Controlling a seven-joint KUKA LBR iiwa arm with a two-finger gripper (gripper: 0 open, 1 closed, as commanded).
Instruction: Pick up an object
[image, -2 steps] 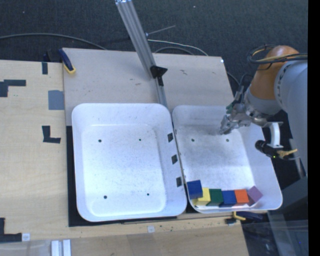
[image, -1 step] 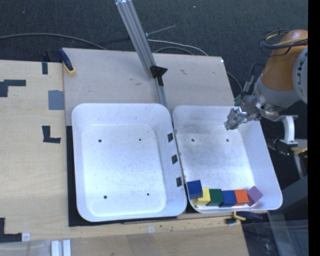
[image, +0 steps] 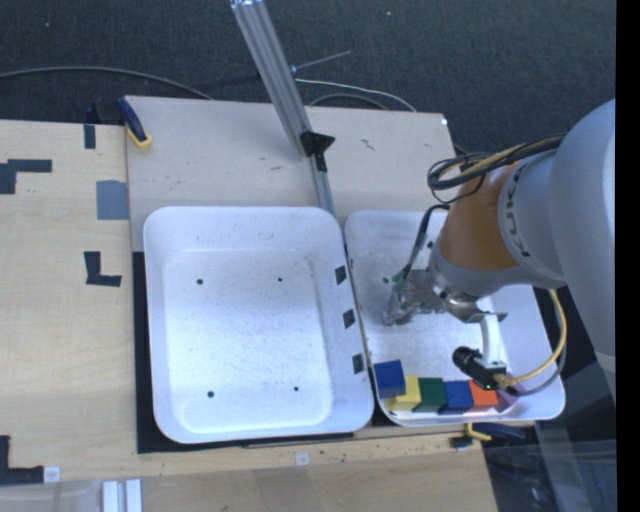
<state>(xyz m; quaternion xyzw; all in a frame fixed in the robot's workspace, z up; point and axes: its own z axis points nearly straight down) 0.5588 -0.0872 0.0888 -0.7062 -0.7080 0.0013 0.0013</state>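
Several small blocks lie in a row along the near edge of the right bin: a blue block, a yellow one, a green one, another blue one and an orange one. My gripper is low over the middle left of the right bin, a short way beyond the first blue block. The grey wrist with its orange band hides much of the bin floor behind it. I see nothing held.
The left bin sits beside the right one, sharing a raised rim. A metal pole slants in from the top to the bins' far edge. Cables loop over the wrist. A black fitting hangs near the orange block.
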